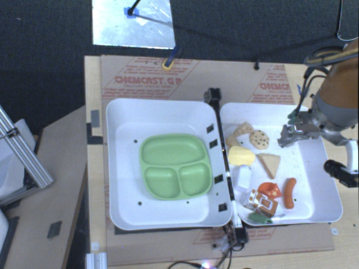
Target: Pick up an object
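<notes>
Tabletop [95, 167]: pale wood, overlaid by a printed cardboard sheet [190, 74]. Two shallow white bins sit side by side on the sheet, touching along a black clipped seam: left bin [120, 116], right bin [322, 206]. Small grey tag [55, 229] on an adjoining lower-left panel.

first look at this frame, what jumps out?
The green divided plate sits alone in the middle of the left bin, the largest patch of colour on the bench. The right bin holds a cluster of toy food: a cookie, a yellow piece, a sausage. The gripper hangs over that bin's upper right part, beside the food.
</notes>
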You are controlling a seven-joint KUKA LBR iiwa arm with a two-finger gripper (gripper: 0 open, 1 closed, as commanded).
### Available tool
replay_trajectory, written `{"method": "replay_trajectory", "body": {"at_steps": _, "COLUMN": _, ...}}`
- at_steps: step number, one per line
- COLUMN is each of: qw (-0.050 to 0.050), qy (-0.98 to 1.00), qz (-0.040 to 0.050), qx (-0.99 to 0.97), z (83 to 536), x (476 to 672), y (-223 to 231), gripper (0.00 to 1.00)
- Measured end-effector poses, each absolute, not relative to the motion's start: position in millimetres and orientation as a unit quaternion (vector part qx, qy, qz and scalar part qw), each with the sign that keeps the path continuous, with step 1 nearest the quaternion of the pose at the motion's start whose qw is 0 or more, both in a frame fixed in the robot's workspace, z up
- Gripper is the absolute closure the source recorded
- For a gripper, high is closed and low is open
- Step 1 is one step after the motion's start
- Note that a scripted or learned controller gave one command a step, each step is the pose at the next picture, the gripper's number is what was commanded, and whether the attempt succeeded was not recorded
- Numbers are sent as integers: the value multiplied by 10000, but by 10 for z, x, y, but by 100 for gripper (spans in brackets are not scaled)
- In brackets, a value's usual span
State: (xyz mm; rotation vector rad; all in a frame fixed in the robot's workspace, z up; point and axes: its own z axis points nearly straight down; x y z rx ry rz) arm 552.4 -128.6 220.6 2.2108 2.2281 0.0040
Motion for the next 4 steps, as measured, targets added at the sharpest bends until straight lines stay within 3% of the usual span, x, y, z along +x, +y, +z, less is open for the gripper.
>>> {"method": "replay_trajectory", "body": {"at_steps": 2, "qw": 13, "qy": 7106, "qz": 24, "qx": 7036, "z": 2353, "x": 6186, "y": -330, "gripper": 100}}
{"method": "replay_trajectory", "body": {"at_steps": 3, "qw": 11, "qy": 7103, "qz": 15, "qx": 7039, "z": 2349, "x": 6384, "y": 188, "gripper": 100}}
{"method": "replay_trajectory", "body": {"at_steps": 4, "qw": 5, "qy": 7091, "qz": 5, "qx": 7051, "z": 2284, "x": 6387, "y": 247, "gripper": 100}}
